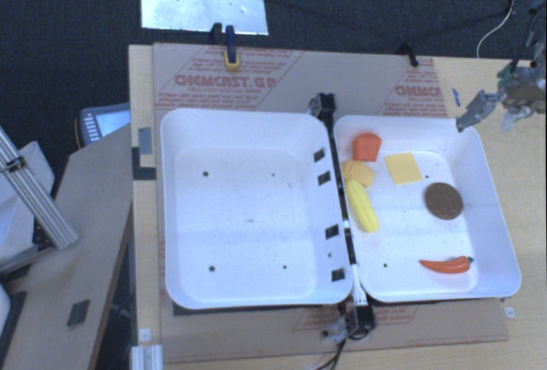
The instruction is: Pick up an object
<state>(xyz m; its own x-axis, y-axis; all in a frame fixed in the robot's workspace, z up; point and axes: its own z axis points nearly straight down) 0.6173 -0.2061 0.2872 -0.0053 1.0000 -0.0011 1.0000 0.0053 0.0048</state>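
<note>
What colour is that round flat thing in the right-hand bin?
Brown. The round disc lies flat in the right bin, seen in the camera view.

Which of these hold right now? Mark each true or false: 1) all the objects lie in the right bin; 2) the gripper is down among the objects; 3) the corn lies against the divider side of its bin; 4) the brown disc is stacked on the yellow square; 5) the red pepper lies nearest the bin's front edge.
1) True: every object lies in the right bin.
2) False: the gripper is over the bin's far right corner, away from the objects.
3) True: the corn lies near the divider.
4) False: the brown disc lies beside the yellow square, apart.
5) True: the red pepper is frontmost.
</note>
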